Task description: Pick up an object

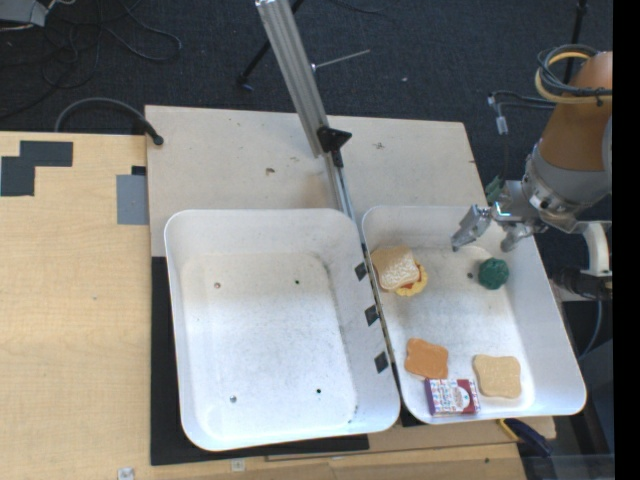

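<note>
The gripper (490,230) is seen at the upper part of the right bin (565,363), its two fingers spread apart and nothing held between them. It is carried on the arm (575,138), whose orange section rises toward the frame's upper right.

Just below the gripper, a little to its right, a dark green ball (492,274) is found resting on the bin floor, apart from the fingers. Further to the gripper's left and slightly lower, a sandwich (398,269) is noted against the bin's left wall. Well below the gripper, an orange slice (427,358), a pale toast slice (498,376) and a small printed packet (451,397) are grouped near the bin's front edge; the packet lies between and below the two slices.

The floor of the right bin is observed to be white with light scuffing. Beyond it to the gripper's left, the left bin (185,308) is marked by fine dark speckling and a few dark spots. Three black clips (371,315) are seen along the seam joining the bins.

Both bins are borne on a pale board (250,158). A slanted aluminium post (298,73) is fixed at its middle. Far left, a light wooden table (70,308) with grey patches is recorded. Beyond the board, dark carpet (420,38) with loose cables is visible.
</note>
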`<action>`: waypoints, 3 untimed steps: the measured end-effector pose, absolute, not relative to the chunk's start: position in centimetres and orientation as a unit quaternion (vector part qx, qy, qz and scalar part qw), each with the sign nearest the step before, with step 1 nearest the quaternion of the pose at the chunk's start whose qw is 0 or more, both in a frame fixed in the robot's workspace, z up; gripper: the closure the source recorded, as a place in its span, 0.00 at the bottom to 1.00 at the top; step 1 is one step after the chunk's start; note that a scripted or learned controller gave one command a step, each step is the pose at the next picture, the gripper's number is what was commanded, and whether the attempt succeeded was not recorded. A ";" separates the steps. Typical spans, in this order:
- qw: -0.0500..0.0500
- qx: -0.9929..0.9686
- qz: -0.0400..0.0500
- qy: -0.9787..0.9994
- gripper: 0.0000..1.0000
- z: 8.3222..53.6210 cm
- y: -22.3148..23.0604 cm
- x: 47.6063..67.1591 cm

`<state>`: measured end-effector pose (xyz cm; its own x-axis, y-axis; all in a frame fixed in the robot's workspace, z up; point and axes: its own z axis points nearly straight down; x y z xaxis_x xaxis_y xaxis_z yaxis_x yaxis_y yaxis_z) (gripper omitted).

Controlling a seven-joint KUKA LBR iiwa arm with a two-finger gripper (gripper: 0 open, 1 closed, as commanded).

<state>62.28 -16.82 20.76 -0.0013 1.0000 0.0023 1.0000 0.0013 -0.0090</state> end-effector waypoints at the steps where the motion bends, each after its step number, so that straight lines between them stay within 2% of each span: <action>1: 0.002 -0.706 0.001 -0.708 0.00 21.0 -16.8 62.4; 2: 0.005 -0.707 0.003 -0.707 0.00 14.6 -16.8 61.8; 3: 0.002 -0.707 0.001 -0.707 0.00 9.2 -16.8 61.8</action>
<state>61.77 -16.78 9.24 0.0010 1.0000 0.0011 1.0000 -0.0010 -0.0049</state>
